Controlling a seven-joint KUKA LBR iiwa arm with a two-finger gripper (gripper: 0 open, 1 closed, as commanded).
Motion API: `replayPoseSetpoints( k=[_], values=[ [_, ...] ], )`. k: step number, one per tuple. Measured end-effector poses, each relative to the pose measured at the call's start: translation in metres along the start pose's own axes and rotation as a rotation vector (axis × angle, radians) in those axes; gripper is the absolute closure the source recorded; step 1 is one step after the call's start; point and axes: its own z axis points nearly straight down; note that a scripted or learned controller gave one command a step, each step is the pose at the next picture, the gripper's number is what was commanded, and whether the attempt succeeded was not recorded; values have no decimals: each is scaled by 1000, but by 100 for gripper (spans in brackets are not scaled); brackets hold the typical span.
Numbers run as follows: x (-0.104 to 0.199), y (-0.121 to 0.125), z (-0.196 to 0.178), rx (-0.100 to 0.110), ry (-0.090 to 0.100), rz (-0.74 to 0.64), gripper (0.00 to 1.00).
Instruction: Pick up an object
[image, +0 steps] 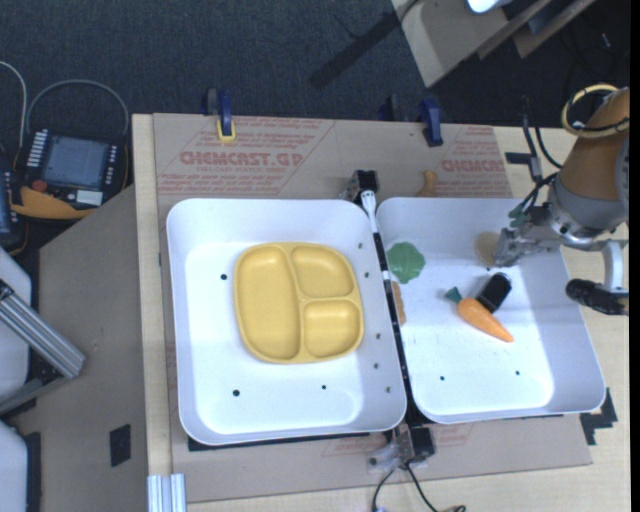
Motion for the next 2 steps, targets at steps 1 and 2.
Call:
replayPoseSetpoints(
  k=[1, 2],
  values=[
    [-6, 9, -49, -5, -5, 3, 100],
    [-7, 7, -114, -8, -6, 3, 100]
  ],
)
